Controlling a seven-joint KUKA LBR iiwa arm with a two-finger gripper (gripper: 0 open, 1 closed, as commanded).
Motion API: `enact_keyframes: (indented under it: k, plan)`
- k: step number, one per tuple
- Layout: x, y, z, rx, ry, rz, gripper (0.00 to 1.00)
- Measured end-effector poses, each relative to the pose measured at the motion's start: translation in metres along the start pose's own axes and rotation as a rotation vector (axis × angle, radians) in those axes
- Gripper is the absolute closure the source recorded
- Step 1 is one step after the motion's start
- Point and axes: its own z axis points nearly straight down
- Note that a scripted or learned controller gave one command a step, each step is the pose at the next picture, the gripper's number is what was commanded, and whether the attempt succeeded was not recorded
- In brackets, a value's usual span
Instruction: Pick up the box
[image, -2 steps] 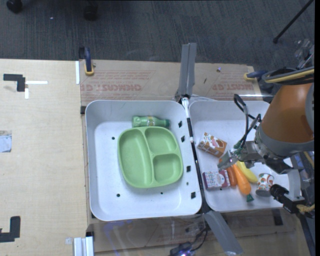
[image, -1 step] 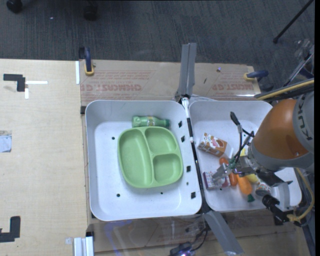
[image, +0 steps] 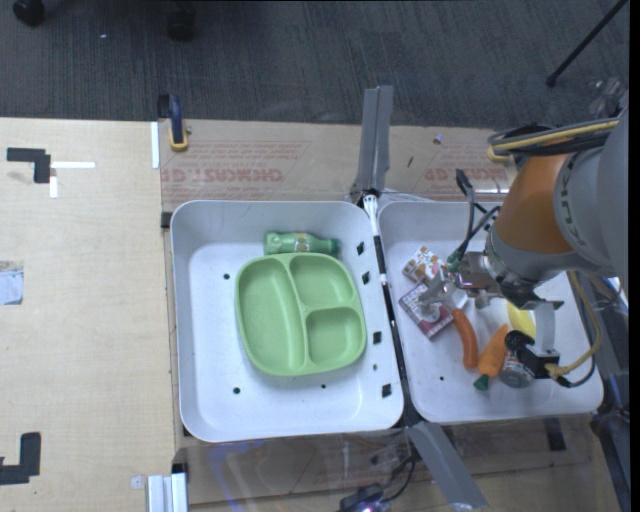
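Right bin (image: 590, 395): arm reached in from the right, and its grey bulk and orange band covered much of the bin's right half. Gripper (image: 440, 293) sat low over the bin's left part, above a cluster of small items. Could not tell whether it was open or closed; the metal tip merged with the clutter beneath it. Nothing seen to be held.

Box (image: 423, 266), small, printed white and red, lay near the upper left of the right bin, just above and left of the gripper tip. Print too small to read. Just below it lay a flat maroon carton (image: 427, 318), its upper right edge hidden under the gripper. Contact between the two was unclear.

Two orange carrot-like pieces lay right of the carton: one (image: 465, 342) slanting down, the other (image: 492, 350) leaning against it at the lower end. A yellow object (image: 520, 320) was partly cut off by the arm; shape not determinable.

Left bin (image: 195, 330): green divided plate (image: 300, 315) at centre. A green bottle (image: 298, 243) lay on its side just beyond the plate's far rim.
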Motion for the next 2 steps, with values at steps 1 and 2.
enact_keyframes:
  k: [1,2]
  plan:
    - [0.000,0.003,0.000,0.000,-0.003,-0.068,0.00]
    - [0.052,-0.015,-0.095,0.010,0.000,-0.149,0.00]
